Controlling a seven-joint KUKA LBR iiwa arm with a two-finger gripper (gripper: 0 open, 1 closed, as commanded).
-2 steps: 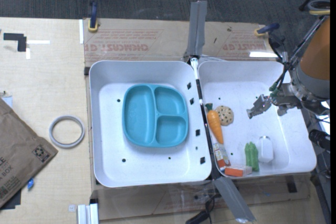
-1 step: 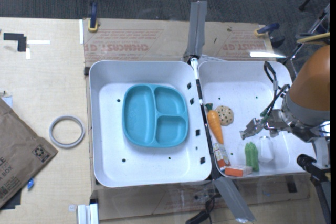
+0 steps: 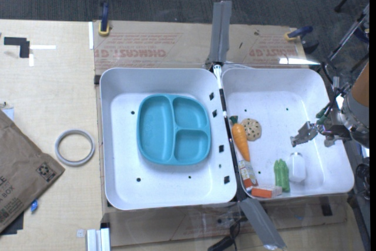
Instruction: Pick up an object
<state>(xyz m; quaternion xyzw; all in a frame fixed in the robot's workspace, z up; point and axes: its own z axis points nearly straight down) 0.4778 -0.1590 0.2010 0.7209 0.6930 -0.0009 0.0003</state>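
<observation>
The right bin (image 3: 276, 82) holds an orange carrot (image 3: 240, 141) along its left wall, with a round speckled cookie (image 3: 252, 129) just right of it. A green object (image 3: 281, 174) and a white object (image 3: 298, 166) lie near the front, and a small red-and-white tube (image 3: 258, 191) rests in the front left corner. My gripper (image 3: 314, 135) hangs at the bin's right side, above and slightly behind the white object. It is open, with nothing between its fingers.
A teal divided plate (image 3: 174, 129) lies in the left bin (image 3: 111, 126). A roll of tape (image 3: 74, 146) and a brown cardboard box (image 3: 20, 170) sit on the bench to the left. A grey divider (image 3: 221, 26) stands behind the bins.
</observation>
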